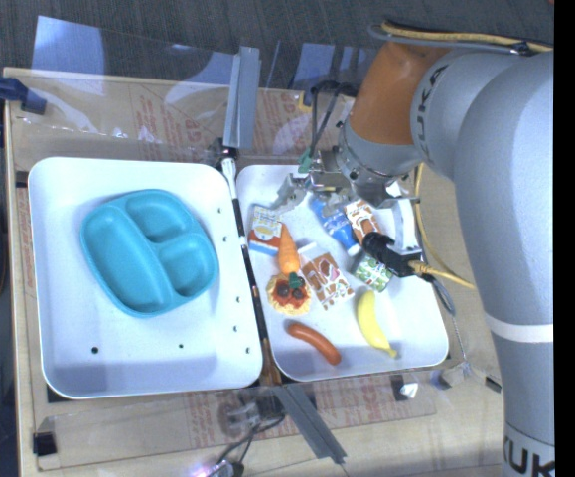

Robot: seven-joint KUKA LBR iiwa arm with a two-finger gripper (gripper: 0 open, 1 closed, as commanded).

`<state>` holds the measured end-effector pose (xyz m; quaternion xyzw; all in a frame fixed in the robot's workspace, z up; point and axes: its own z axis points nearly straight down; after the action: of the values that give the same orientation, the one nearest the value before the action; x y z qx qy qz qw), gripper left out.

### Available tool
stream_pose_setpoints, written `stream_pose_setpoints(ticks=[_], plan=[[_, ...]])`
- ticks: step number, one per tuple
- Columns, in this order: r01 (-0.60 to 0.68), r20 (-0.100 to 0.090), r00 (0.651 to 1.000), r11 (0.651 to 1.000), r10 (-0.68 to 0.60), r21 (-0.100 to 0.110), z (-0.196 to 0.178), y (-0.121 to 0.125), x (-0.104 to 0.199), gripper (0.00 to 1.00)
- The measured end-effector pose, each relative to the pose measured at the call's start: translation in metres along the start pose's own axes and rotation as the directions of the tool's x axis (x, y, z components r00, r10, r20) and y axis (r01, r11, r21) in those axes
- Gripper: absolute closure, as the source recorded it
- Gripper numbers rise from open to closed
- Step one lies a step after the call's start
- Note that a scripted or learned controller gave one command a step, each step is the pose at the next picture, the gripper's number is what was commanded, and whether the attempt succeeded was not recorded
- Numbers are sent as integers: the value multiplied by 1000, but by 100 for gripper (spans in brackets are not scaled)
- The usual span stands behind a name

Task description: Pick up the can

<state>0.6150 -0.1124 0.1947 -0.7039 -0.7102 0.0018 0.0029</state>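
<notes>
The arm is cut off by the right and bottom edges of the picture, and its wrist covers the far right corner of the right bin. The gripper is too small and dark to tell how its jaws stand. The labels on the small packets are too blurred to read.

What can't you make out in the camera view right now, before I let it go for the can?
- Gripper: its lower part is hidden under the wrist, so its state is unreadable.
- Can: partly covered by black cabling; label too small to read.
- Blue packet: upper end hidden beneath the wrist.
- Right bin: far right corner covered by the arm.
</notes>
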Motion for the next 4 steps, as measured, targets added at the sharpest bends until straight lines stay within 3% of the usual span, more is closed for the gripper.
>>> stream_pose_setpoints(ticks=[1,2,3,4], plan=[[263,4,965,965,-263,-5,-40,7,-69,0],[219,1,976,976,-219,-2,-6,-51,-98,0],[194,2,981,981,-194,-2,88,7,-98,0],[361,5,933,933,-361,-7,100,43,-95,0]])
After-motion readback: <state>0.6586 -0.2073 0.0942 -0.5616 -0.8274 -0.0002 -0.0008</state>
